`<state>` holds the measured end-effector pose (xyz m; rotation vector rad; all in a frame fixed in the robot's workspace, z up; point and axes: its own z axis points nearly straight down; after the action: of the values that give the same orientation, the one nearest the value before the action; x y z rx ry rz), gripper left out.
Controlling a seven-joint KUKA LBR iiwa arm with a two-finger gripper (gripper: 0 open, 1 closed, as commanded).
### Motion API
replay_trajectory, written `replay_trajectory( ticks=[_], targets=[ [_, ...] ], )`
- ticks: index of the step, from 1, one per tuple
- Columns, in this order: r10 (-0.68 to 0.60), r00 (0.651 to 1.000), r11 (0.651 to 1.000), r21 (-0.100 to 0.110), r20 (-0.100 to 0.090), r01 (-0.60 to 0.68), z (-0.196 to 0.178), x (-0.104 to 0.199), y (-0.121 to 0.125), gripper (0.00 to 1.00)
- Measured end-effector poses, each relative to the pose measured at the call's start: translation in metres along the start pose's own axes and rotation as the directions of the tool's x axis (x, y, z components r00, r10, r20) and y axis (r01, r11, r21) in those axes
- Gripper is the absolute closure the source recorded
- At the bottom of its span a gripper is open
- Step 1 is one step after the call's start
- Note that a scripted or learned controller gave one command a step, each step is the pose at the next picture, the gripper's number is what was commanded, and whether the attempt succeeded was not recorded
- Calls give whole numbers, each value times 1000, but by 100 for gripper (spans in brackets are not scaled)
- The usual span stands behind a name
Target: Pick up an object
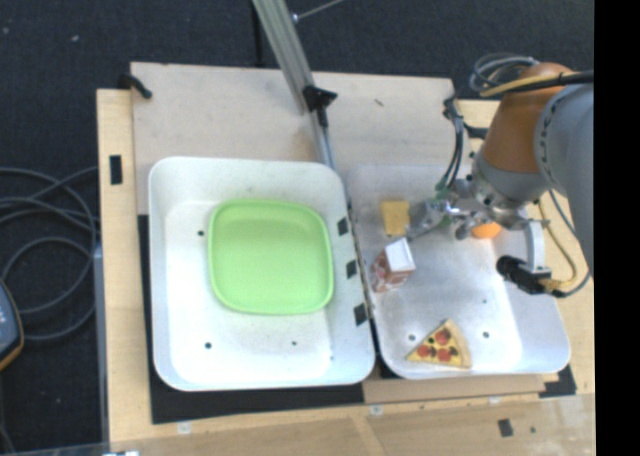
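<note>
White plastic, slightly scuffed, makes up the two shallow bins: the left bin (180, 344) and the right bin (520, 344), pressed side by side on a pale wooden counter (220, 104). One lime-green square plate (270, 256) with rounded corners lies flat in the left bin. To the right of that plate, in the right bin, I count four small things: one yellow spongy block (395, 215), one small boxy packet (394, 264) in white and reddish brown just below it, one toy pizza slice (438, 345) with red dots lower down, and one small orange piece (485, 230) further right, beside the tool (447, 212). The tool hangs low over the right bin, near the yellow block; whether its fingers are spread or pressed together I cannot tell. The grey arm (560, 144) has a smooth orange band. Dark carpet (60, 24) surrounds the counter, with black cables (40, 244) left of the plate and a ribbed metal post (280, 24) above it.
</note>
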<state>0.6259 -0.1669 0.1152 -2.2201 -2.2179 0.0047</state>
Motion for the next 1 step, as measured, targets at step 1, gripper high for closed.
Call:
replay_trajectory(
  ticks=[1],
  targets=[
    [-1,1000,1000,-4,1,1,15,0,0,0]
  ],
)
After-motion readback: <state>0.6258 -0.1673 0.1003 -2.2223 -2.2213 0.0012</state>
